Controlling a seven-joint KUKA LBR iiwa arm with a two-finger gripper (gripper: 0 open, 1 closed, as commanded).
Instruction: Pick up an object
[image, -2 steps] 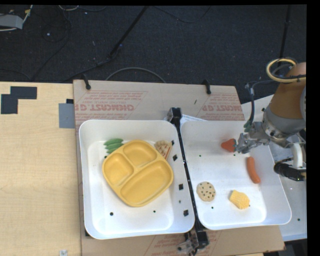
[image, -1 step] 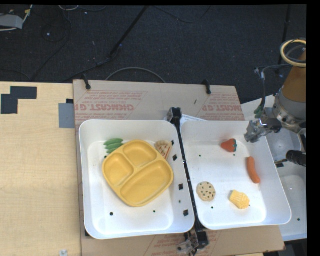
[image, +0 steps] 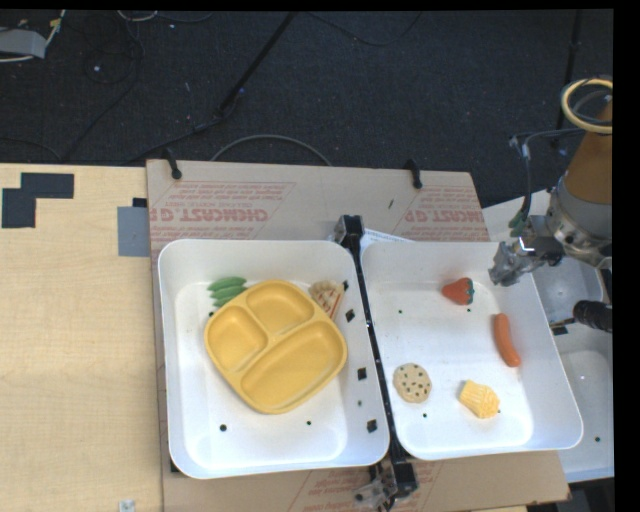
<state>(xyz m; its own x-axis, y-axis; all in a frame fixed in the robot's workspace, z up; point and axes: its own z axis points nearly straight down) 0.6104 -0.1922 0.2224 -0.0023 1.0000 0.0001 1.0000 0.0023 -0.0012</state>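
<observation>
Right bin (image: 560, 400), contents: 4 small loose toy foods, any of which could serve as the object to pick. A red strawberry (image: 459, 291) with a green cap lies at 12 o'clock in the bin; an orange sausage (image: 506, 340) lies lengthwise at 3 o'clock, near the right wall; a yellow corn piece (image: 480, 399) sits at 5 o'clock; a round tan cookie (image: 412, 382) with dark chips sits at 7 o'clock, close to the divider between the 2 bins. All 4 pieces lie well apart, with bare white floor around each.

The gripper (image: 508, 262) hangs over the bin's far right corner, at 1 o'clock, just right of the strawberry; whether its fingers are spread or closed cannot be made out, and nothing is seen between them.

Left bin (image: 190, 420): a yellow 3-compartment plate (image: 276, 345) fills the middle. A green leafy piece (image: 227, 288) peeks out at the plate's 11 o'clock and a tan waffle-like piece (image: 325, 295) at its 1 o'clock.

Beyond both bins lies a cardboard sheet (image: 300, 205) with red printing, upside down and too blurred to read reliably.
</observation>
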